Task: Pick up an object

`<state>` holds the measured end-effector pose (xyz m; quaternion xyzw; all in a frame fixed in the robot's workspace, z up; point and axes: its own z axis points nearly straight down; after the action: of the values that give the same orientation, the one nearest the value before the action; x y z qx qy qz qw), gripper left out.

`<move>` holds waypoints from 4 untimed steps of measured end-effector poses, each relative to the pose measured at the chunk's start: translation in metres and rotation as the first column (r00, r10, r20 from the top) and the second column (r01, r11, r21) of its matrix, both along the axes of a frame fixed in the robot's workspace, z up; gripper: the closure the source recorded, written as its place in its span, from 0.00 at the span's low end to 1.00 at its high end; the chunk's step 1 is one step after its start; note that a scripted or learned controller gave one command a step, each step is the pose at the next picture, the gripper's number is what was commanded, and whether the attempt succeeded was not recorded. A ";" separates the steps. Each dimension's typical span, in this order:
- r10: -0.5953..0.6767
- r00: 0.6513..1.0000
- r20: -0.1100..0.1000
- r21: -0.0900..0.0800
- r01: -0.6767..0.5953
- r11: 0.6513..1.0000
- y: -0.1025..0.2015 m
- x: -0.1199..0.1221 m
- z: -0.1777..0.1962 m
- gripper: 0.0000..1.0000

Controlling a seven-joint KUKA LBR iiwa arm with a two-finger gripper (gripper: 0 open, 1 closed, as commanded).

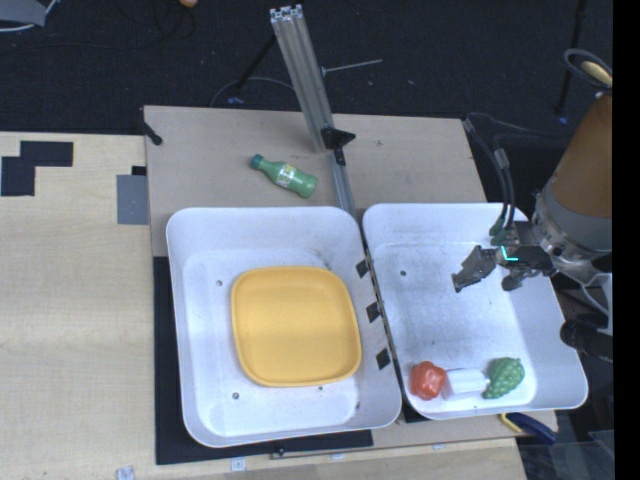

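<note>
The task looks to me hardly begun. The gripper (pixel 490 268) hangs over the right bin (pixel 440 238), near its right wall, and its two fingers stand apart with nothing between them. No object is lifted yet, so the reach down, the closing and the lift are all left to do.

I count three small things in the right bin, all at its near edge, well apart from the gripper: one red tomato-like piece (pixel 427 379), one white block (pixel 464 382) just beside it, and one green bunch (pixel 503 376) touching the block. The left bin (pixel 195 233) holds one yellow plate (pixel 295 325). Behind the bins one green bottle (pixel 284 175) lies on the bench (pixel 420 158).
</note>
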<state>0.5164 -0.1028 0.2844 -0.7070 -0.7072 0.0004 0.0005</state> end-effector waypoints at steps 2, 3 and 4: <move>0.001 1.000 -0.003 0.000 -0.001 1.000 0.005 0.002 -0.044 0.00; -0.001 1.000 -0.005 0.000 0.001 1.000 -0.002 -0.001 -0.104 0.00; 0.000 1.000 -0.005 0.001 0.000 1.000 0.000 0.006 -0.162 0.00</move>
<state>0.5222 -0.1025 0.1222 -0.7069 -0.7073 0.0018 0.0024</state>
